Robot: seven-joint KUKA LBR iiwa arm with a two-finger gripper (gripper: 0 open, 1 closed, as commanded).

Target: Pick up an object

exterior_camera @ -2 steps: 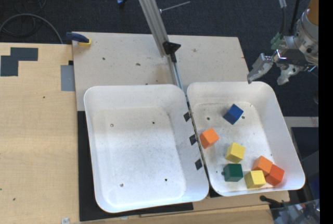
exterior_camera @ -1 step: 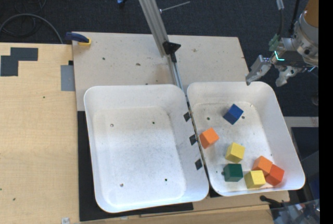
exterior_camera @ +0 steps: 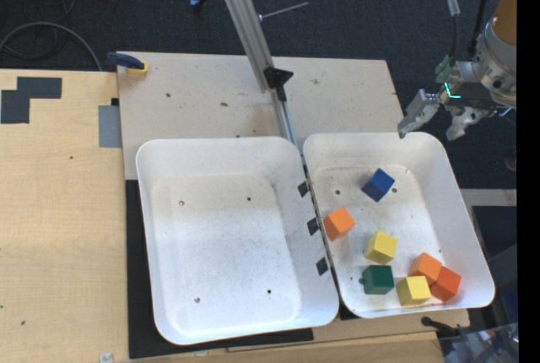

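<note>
Nearest cluster: orange-red block [exterior_camera: 446, 282], orange block [exterior_camera: 426, 266], yellow block [exterior_camera: 413, 290] and green block [exterior_camera: 378, 279] touching or almost touching, crowded at the near rim of the right bin [exterior_camera: 460, 184], farthest from the end effector.
Mid blocks: second yellow block [exterior_camera: 380, 246] and second orange block [exterior_camera: 339, 223], standing apart, so easier candidates.
Closest target: blue block [exterior_camera: 379, 184], below-left of the end effector, isolated.
Count: seven blocks; two yellow, two orange, one each orange-red, green, blue.
Left bin [exterior_camera: 160, 184]: well apart, across the divider.
End effector [exterior_camera: 437, 118]: fingers spread, carrying nothing, poised over the right bin's far rim.
Worktop [exterior_camera: 194, 91]: beyond both bins.
</note>
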